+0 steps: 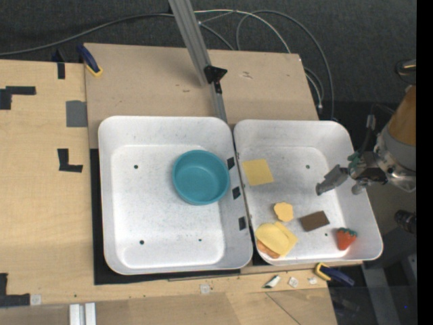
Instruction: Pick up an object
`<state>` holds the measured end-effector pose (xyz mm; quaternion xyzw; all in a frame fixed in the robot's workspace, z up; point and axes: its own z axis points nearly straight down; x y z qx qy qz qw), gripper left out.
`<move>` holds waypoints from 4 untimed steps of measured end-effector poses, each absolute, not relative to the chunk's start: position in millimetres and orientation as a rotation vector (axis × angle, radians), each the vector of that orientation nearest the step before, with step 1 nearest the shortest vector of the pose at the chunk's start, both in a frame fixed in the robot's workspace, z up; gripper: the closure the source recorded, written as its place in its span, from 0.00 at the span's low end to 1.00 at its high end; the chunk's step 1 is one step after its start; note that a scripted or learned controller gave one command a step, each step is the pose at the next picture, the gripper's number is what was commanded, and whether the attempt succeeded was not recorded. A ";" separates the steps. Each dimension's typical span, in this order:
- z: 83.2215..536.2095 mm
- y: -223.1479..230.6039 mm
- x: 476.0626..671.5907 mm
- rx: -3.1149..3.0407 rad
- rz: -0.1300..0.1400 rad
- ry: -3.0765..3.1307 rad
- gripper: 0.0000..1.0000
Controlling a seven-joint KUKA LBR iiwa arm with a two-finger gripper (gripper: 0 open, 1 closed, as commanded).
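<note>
Landmark: right bin [338, 135].
Strawberry [346, 238]: lodged in the landmark's near right corner.
Brown block [314, 221]: lain flat, just left of the strawberry, judged the readiest target.
Gripper [344, 179]: poised over the landmark's right side, fingers spread, nothing held.
Blue bowl [199, 176]: left bin, unengaged.
</note>
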<state>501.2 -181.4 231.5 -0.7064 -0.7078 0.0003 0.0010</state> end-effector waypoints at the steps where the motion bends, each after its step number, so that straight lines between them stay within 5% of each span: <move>1: 231.6 -181.6 501.2 -2.218 0.001 -2.222 0.00; 4: 89.0 -180.8 493.5 -2.222 0.001 -2.224 0.00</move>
